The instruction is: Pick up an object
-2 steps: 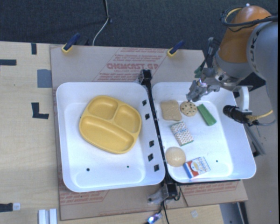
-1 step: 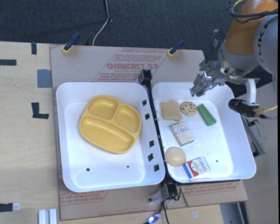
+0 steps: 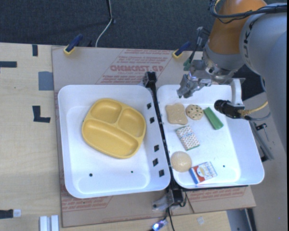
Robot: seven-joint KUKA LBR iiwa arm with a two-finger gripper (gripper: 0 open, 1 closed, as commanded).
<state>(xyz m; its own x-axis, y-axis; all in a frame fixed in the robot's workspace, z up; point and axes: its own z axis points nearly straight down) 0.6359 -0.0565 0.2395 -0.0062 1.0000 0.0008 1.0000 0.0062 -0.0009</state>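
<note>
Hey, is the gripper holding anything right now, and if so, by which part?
Nothing is held. The gripper hangs above the far edge of the right bin, with nothing between its fingers; the toast slice and cookie lie untouched below.

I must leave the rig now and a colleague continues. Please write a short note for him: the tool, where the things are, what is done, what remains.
Tool: above the far edge of the right bin, nothing seen between its fingers; whether they are open cannot be told.
Right bin: tan square piece, cookie, green block, small patterned packet, round bun, red, white and blue packet.
Left bin: yellow divided plate.
Done: nothing lifted yet.
Left: grasp one object and raise it; the tan piece and cookie lie nearest the tool.
</note>
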